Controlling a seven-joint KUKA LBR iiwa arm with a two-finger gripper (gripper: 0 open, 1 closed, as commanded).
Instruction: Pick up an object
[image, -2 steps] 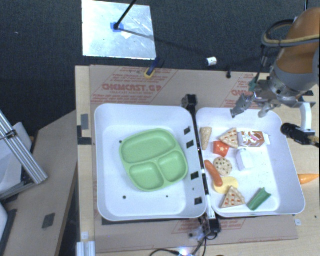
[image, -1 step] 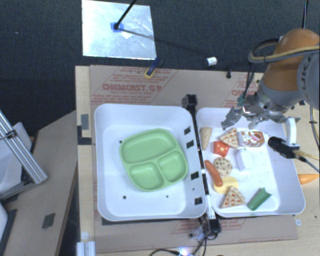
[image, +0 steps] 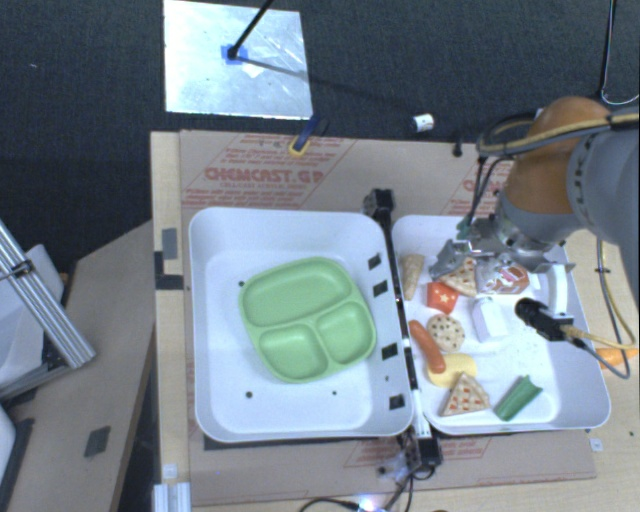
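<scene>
Cardboard-covered bench (image: 260, 175) bearing 2 white bins. Left bin (image: 215, 300): green 3-compartment tray (image: 305, 318). Right bin (image: 580, 395): toy foods, including pizza slice (image: 465, 397), cookie (image: 445, 331), green piece (image: 517, 397). Gripper (image: 468, 250) low over the far end, above another pizza slice (image: 462, 277); finger state cannot be told.

Dark carpet floor (image: 80, 110) surrounds a tan bench (image: 110, 330). Brown printed cardboard sheet (image: 265, 172) covers the benchtop. Shiny metal plate (image: 238, 60) lies on the floor behind. Aluminium rail (image: 35, 300) at left edge.
</scene>
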